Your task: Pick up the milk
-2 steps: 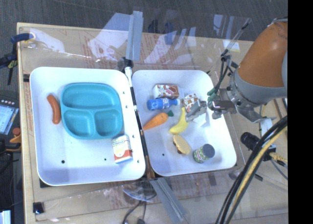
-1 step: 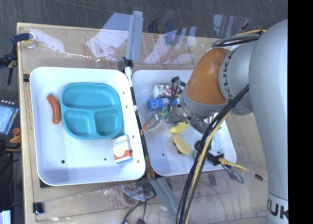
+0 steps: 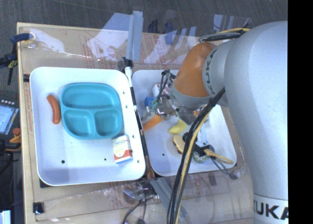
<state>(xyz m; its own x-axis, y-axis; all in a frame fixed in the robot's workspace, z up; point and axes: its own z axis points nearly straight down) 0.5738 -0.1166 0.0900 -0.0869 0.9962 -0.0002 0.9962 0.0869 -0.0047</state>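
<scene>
Evidently light and stiff, the milk [image 3: 122, 148] lies well left of the gripper [image 3: 157, 104]; grip its flat sides. Gripper state: cannot tell.

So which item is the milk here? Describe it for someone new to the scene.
Find the left bin, which holds a blue divided tray. Just off the tray's lower right corner lies the milk, a small carton. Unlike the sausage nearby, it is boxy, white and orange.

Even, bright overhead light whitens the two bins [image 3: 44, 169] and throws pale glare streaks along the bench's [image 3: 73, 47] far edge. The picture is soft; shadows are faint.
</scene>
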